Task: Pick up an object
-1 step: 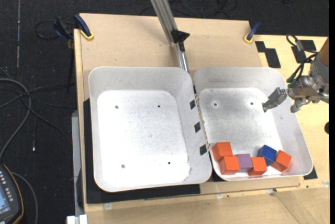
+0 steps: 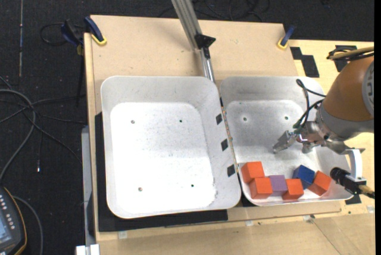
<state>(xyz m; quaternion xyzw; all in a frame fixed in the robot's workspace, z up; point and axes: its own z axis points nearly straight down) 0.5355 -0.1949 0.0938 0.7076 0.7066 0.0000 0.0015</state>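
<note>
Hovering over the right bin (image 2: 262, 90), the gripper (image 2: 284, 142) shows its fingers slightly apart with nothing between them. The blocks cluster along that bin's near edge: an orange block (image 2: 253, 170) nearest the divider, another orange block (image 2: 261, 187), a purple block (image 2: 278, 183), a third orange (image 2: 293, 189), a blue block (image 2: 305, 174) and a last orange (image 2: 321, 182). They lie nearer the camera than the fingers, so the pick likely needs a move that way, then a descent. The left bin (image 2: 119, 90) sits beside it on the desk (image 2: 149, 45).
</note>
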